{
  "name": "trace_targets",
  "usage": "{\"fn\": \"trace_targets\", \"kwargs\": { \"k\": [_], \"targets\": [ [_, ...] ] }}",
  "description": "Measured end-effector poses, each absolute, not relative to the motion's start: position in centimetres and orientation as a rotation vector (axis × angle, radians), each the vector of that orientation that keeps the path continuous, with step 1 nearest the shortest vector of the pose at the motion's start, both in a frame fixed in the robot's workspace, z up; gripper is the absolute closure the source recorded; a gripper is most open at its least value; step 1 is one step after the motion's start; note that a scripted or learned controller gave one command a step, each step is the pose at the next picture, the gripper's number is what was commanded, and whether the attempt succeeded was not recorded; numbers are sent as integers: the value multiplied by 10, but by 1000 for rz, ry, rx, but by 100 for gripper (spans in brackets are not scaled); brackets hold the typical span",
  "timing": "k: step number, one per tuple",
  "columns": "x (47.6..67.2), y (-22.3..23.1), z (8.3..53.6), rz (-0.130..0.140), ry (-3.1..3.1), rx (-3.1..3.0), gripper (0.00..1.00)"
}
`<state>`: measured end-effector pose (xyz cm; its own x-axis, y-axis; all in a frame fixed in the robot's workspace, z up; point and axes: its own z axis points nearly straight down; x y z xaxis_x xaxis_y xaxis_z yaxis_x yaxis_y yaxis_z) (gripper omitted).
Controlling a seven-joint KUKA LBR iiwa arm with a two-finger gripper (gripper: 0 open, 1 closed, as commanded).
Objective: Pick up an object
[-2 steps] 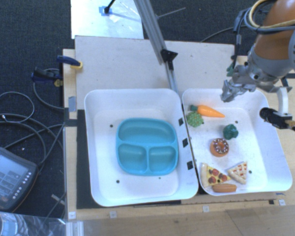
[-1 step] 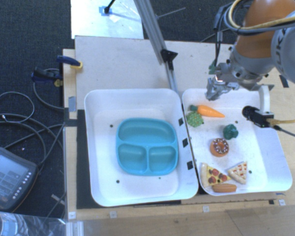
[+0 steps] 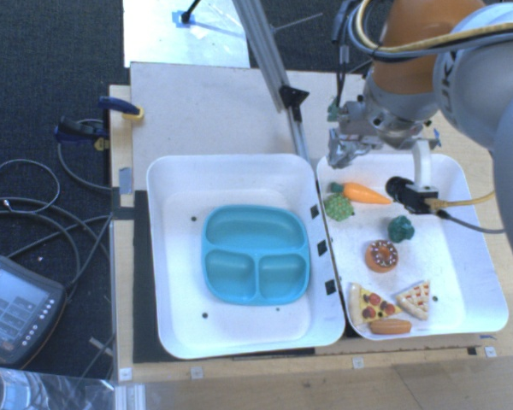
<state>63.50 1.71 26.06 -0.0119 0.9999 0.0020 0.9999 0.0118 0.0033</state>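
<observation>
Tool (image 3: 345, 152) above right bin's far-left corner, state unclear | carrot (image 3: 366, 194) lies crosswise, tip pointing right

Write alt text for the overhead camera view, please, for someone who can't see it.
A grey robot arm's gripper hovers above an orange toy carrot in the right white bin, which also holds green toy vegetables, a toy doughnut, pizza slices and a hot dog. The left white bin holds a blue divided plastic plate.

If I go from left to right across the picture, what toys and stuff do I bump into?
Black handset → blue clamp → blue divided plate → light green broccoli → donut → dark green broccoli.
</observation>
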Motion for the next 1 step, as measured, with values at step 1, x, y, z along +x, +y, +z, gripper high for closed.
{"fn": "trace_targets", "kwargs": {
  "k": [1],
  "targets": [
    [626,70,244,2,2235,2210,100]
  ]
}}
